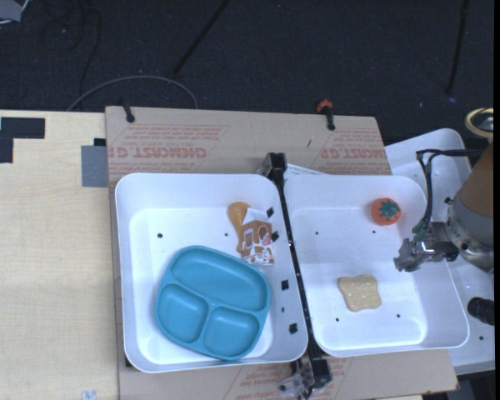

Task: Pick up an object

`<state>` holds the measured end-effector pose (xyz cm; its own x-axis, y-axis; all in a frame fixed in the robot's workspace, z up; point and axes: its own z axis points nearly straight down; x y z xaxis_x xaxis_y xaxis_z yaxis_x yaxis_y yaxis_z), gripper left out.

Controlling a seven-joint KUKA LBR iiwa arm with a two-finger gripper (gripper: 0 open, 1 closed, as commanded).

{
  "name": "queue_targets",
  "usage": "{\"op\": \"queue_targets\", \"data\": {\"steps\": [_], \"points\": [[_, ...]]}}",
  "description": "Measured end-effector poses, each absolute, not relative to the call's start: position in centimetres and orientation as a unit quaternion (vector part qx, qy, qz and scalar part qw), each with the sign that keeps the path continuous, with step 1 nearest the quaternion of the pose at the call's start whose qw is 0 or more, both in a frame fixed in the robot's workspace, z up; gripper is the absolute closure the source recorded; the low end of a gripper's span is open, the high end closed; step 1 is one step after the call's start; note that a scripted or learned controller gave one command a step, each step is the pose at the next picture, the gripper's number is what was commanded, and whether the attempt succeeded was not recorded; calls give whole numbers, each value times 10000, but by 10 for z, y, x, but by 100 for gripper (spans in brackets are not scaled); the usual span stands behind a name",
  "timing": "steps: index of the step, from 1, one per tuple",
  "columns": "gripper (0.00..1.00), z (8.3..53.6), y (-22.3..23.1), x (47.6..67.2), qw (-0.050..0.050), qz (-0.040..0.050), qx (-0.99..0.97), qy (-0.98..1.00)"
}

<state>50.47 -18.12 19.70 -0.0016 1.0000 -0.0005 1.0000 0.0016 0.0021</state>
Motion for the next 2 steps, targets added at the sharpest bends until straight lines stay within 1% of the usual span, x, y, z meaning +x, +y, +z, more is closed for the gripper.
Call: {"op": "queue_targets", "data": {"steps": [1,2], "points": [[100,198,-136,519,-15,2,7054,7088],[100,192,-81,520,-26,-3,7055,7087]]}}
